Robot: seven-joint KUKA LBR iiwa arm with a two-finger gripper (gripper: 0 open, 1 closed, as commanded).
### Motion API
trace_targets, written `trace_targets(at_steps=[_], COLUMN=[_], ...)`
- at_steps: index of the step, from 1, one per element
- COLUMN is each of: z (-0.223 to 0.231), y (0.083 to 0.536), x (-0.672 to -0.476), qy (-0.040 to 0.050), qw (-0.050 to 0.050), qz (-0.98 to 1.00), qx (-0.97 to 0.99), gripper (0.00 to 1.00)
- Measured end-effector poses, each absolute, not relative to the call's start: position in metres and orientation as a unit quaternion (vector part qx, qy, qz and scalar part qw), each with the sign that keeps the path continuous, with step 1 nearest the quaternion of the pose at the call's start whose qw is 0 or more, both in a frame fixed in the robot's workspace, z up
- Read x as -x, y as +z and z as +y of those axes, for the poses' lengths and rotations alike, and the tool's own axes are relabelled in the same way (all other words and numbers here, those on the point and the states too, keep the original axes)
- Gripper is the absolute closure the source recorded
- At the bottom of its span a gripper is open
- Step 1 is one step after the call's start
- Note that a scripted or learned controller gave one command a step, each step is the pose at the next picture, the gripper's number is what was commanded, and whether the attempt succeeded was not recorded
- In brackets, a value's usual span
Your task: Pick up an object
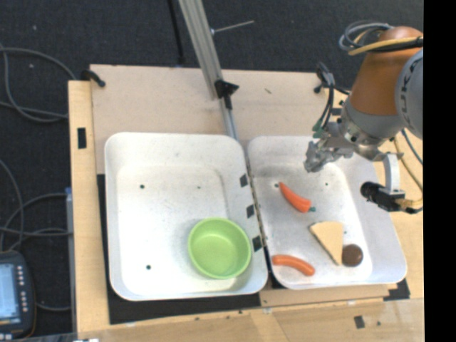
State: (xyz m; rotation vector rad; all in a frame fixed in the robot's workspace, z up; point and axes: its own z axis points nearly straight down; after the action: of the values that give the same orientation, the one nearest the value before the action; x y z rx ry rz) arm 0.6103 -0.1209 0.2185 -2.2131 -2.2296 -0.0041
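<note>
Still at the approach step: claw (315, 159) above the right shallow white bin (370, 269), holding nothing, finger spread impossible to tell. Next calls for lowering onto the small orange carrot with green tip (296, 197) just below.

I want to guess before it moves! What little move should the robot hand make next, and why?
Probably a short move down and toward the carrot. The gripper hangs over the back of the right bin with nothing seen between its fingers, and the carrot with the green tip is the nearest thing to it, lying apart from the other food, so it looks easiest to reach.
</note>
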Motion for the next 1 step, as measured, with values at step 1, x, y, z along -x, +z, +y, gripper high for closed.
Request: trace_targets(at_steps=[1], z=[-0.0655], y=[0.2139], x=[-0.6056], qy=[-0.0004], qw=[0.0], qz=[-0.71], qx=[0.705], gripper=[1.0])
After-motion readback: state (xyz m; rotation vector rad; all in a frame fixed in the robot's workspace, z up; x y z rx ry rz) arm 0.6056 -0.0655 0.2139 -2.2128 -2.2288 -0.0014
